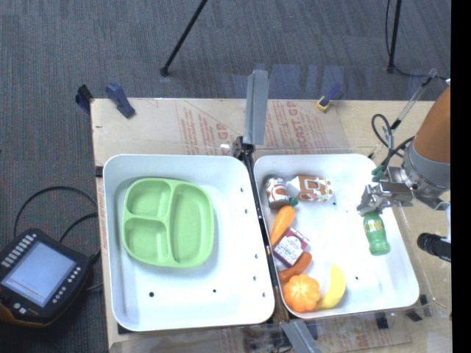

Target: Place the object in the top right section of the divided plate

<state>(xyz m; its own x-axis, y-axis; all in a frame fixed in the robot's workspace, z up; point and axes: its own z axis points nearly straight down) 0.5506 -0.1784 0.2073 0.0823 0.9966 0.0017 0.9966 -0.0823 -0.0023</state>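
At the near edge of the right shallow white bin [401, 289] sit a round orange mandarin-like fruit [302, 292] and, just beside it, a curved yellow plastic banana [333, 287]. A little farther in lie a short red-orange sausage-shaped piece [295, 266], a dark red packet with a white label [288, 245] and a long orange plastic carrot [281, 223], all close to the bin's left wall. Nearer the right wall lies a small green plastic bottle with a white label [377, 234], its top pointing up toward the gripper [377, 200]. The gripper hangs directly over the bottle's upper end; whether its fingers are spread or pinching the bottle cannot be told. At the far side of this bin rest a small red-and-white can [277, 191] and a brown-and-white carton [315, 189]. In the left shallow white bin [125, 300] the light green divided plastic plate [169, 222] lies flat, well apart from the bottle. Both bins stand on the cardboard-topped desk [184, 127].
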